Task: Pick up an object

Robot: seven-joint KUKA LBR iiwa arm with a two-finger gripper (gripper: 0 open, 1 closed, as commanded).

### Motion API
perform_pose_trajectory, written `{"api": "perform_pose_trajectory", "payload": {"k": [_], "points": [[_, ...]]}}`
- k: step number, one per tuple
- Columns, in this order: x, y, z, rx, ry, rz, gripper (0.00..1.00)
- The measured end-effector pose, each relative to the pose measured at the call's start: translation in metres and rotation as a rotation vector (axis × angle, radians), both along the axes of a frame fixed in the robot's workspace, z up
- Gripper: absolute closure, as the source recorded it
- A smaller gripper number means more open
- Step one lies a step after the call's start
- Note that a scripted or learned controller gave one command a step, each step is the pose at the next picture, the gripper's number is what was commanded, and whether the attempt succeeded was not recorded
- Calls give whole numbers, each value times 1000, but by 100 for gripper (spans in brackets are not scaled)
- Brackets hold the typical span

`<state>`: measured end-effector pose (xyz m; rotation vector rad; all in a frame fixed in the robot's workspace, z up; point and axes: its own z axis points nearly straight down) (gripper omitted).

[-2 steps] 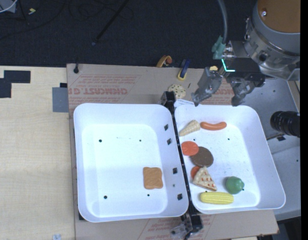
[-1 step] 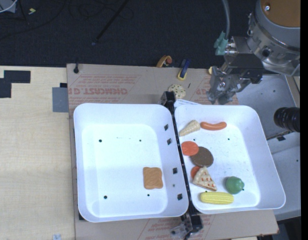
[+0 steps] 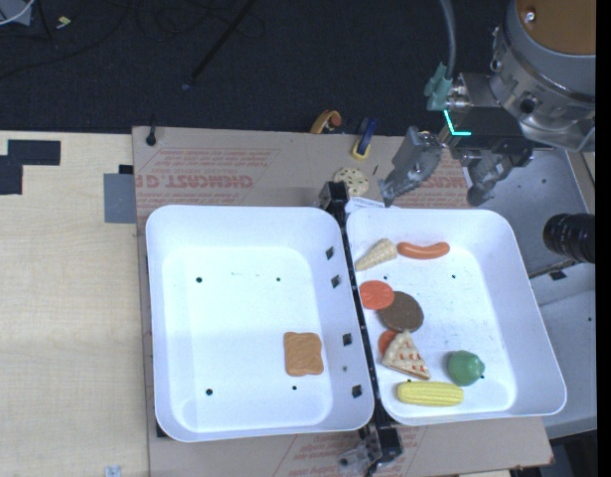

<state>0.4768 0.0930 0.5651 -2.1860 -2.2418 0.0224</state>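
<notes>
My end effector [image 3: 439, 179] hangs above the far edge of the right bin [image 3: 532, 296], out over the cardboard [image 3: 235, 167] behind it. Fingers spread wide, one to the left [image 3: 409, 172], one to the right [image 3: 484, 179], nothing between them and nothing touched.

Down in the right bin, the pickings: a sausage [image 3: 423, 250] near the far wall, a pale wedge [image 3: 376, 254] just beside it toward the divider. Below those, a red disc [image 3: 376, 294] touching a brown patty [image 3: 402, 312]. Then a pizza slice [image 3: 407, 356] overlapping something red [image 3: 386, 341] at its left, too hidden for me to name. A green lime [image 3: 465, 368] sits near the front right corner, and a yellow corn cob [image 3: 430, 394] lies along the front wall, just beside the lime.

Left bin [image 3: 171, 296]: one piece of toast [image 3: 303, 353], flat, toward the front right corner, well apart from everything else.

Behind the bins on the cardboard, a spotted cookie [image 3: 351, 180] rests near the far end of the divider, off to the left of my fingers.
</notes>
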Motion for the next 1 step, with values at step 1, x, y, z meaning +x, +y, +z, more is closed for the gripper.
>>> {"api": "perform_pose_trajectory", "payload": {"k": [1], "points": [[0,1,10,0,3,4,100]]}}
